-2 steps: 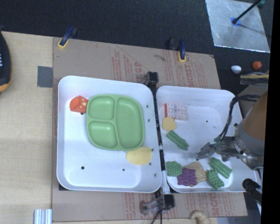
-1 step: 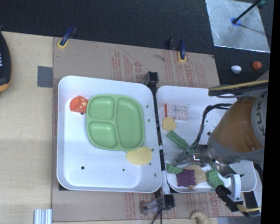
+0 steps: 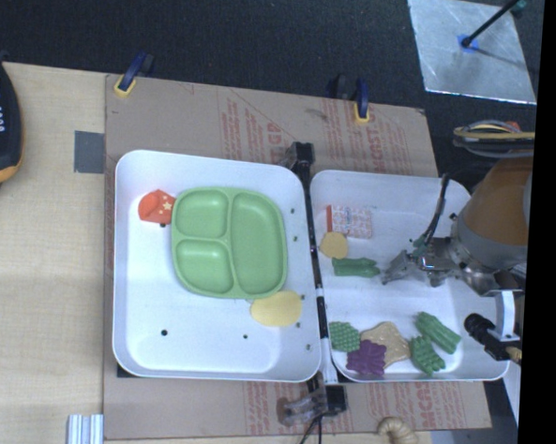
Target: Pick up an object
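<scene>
Arm reaching in, end effector low and pointing away from its wrist.

The end effector (image 3: pixel 405 268) sits at the tip of the arm, its metal fingers too small and dark to read. Directly behind it, the grey wrist (image 3: pixel 478 247) widens into the orange band (image 3: pixel 501 207) above. A thin dark cable (image 3: pixel 439 212) rises from the end effector along the wrist's near side.

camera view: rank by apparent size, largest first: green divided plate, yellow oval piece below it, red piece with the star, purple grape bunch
1. Green three-compartment plastic plate, by far the largest.
2. Pale yellow oval piece.
3. Purple toy grape bunch and red piece with a yellow star: they look about alike, and the plate partly hides the red one, so no ranking.
</scene>
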`<state>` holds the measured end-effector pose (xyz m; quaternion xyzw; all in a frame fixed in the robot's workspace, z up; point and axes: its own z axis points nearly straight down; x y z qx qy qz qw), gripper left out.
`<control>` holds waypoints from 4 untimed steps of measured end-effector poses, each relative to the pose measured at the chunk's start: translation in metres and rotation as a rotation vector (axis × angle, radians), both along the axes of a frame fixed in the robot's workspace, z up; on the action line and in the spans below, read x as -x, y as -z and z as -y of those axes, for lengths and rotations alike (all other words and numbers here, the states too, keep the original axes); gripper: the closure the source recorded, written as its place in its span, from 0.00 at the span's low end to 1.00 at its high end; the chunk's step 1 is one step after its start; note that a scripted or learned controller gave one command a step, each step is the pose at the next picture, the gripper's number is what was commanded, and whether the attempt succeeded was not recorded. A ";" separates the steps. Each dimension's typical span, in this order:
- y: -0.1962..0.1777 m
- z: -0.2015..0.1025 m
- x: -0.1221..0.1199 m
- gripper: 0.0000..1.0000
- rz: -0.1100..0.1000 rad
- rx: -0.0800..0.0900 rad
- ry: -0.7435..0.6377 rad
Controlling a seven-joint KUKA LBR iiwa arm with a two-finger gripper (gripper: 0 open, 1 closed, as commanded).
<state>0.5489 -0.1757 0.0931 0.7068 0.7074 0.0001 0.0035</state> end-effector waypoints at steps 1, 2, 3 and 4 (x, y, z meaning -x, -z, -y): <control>0.002 0.039 0.057 0.00 -0.012 -0.005 0.004; -0.009 0.037 0.054 1.00 -0.010 -0.005 -0.004; -0.132 0.006 0.040 1.00 0.005 -0.003 -0.007; -0.155 -0.038 -0.030 1.00 0.000 -0.005 -0.009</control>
